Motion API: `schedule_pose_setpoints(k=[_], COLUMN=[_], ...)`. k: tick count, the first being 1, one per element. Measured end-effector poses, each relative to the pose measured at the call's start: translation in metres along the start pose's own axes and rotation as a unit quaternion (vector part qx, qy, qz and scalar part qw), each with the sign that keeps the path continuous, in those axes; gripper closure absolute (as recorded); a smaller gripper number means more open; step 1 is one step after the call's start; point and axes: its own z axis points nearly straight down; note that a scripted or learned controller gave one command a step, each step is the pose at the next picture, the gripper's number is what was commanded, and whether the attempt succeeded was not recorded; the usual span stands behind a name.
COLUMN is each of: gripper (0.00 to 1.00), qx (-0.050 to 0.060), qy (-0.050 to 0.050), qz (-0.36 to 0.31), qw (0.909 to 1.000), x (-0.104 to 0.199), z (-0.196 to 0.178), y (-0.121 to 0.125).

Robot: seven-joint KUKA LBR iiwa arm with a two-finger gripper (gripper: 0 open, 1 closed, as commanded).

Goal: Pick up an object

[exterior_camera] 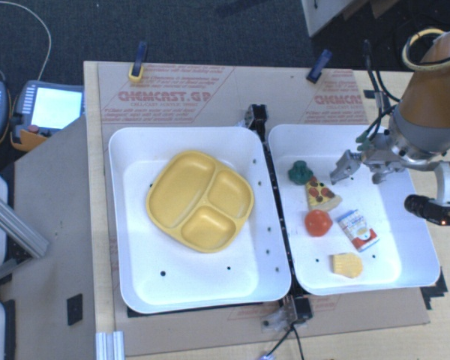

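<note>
While the grey arm point(427, 96) reaches in from 3 o'clock, the table point(210, 92) holds two white bins side by side. The left bin point(127, 201) has a big yellow plate point(200, 200) with three parts. The right bin point(405, 261) has the small things to pick from: a green toy point(300, 172) at 11 o'clock, a pizza slice point(321, 194) just below it, a red ball point(318, 223), a little red and white box point(358, 229), and a yellow chunk point(347, 265) at 6 o'clock. The claw point(345, 168) hangs over the bin near 12 o'clock, with nothing in it; I cannot tell how wide it is open. The toys sit close together, so I think the claw could bump one while grabbing another, or the round ball could roll away.
</note>
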Motion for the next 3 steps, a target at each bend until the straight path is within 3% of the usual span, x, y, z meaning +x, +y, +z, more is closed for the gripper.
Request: schedule_pose_setpoints(k=[1,3], gripper=[0.00,0.00], qx=[-0.007,-0.005], qy=[-0.001,0.000], qz=[-0.002,-0.001], qw=[1.0000,1.0000], x=[0.000,0.006], z=[-0.008,0.105], y=[0.003,0.009])
